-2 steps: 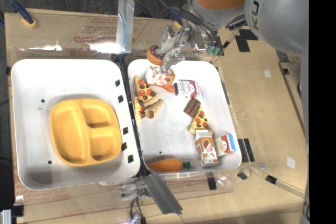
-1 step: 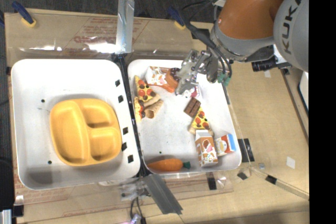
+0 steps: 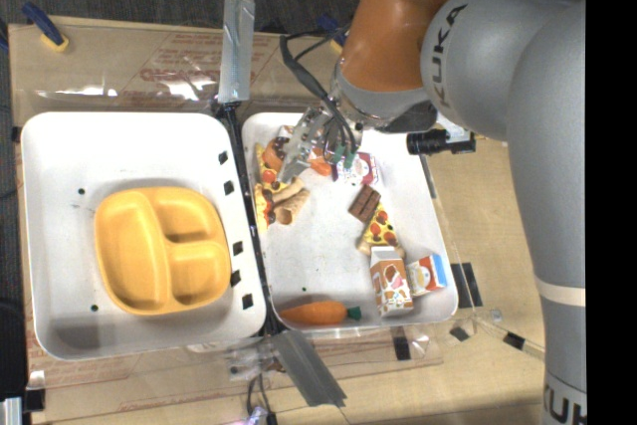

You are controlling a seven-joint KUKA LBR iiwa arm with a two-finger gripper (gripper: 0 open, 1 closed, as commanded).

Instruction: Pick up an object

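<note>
The end effector [image 3: 304, 146] is lowered into the right bin [image 3: 333, 289] near its far left corner, over a heap of toy food [image 3: 277, 186]. Whether anything is gripped cannot be told. A carrot [image 3: 317, 314] lies at the near edge. A yellow tray [image 3: 162, 249] sits in the left bin [image 3: 60, 154].

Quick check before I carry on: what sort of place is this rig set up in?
Probably a robotics lab bench, not a kitchen. Two white bins are taped to a board, the food in the right one looks like toys, such as the carrot, and a yellow divided tray sits in the left bin.
</note>
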